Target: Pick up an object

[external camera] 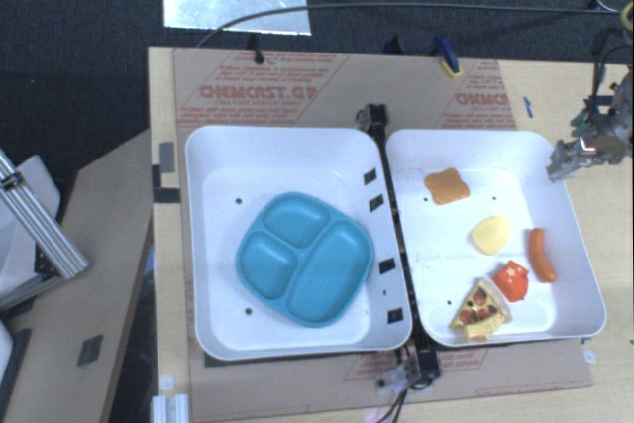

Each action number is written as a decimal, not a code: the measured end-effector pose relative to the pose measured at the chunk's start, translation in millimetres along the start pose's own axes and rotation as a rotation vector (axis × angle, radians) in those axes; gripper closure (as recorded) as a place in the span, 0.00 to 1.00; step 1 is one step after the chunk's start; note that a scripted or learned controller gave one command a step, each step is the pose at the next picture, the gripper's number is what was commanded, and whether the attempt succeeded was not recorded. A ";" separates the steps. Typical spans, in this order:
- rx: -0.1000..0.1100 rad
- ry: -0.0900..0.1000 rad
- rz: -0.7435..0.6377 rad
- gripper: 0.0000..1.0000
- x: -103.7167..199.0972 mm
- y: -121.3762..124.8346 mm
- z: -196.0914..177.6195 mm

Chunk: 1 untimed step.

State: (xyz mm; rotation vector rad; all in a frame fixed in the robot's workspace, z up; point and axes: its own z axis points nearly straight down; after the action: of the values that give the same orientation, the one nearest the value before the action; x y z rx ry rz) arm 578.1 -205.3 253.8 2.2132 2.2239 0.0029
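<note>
The right bin (575, 213) holds several toy foods. An orange toast-like piece (447, 185) lies at its back. A pale yellow round piece (490, 234) is in the middle, with an orange sausage (541, 255) to its right. A red piece (511, 280) and a pizza slice (481, 308) lie near the front. My gripper (575, 154) hangs at the right bin's back right corner, just above the rim, apart from all the foods. Nothing shows between its tips.
The left bin (213, 163) holds a blue divided plate (305, 258). A black clip strip (386, 243) joins the two bins. Cardboard (258, 84) lies under both bins. A metal frame (40, 223) stands at the left edge.
</note>
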 end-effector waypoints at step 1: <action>0.002 0.002 -0.004 1.00 46.8 0.8 3.5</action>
State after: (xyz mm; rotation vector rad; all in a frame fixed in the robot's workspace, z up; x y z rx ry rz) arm 578.7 -158.4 250.2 2.2109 2.2311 0.0029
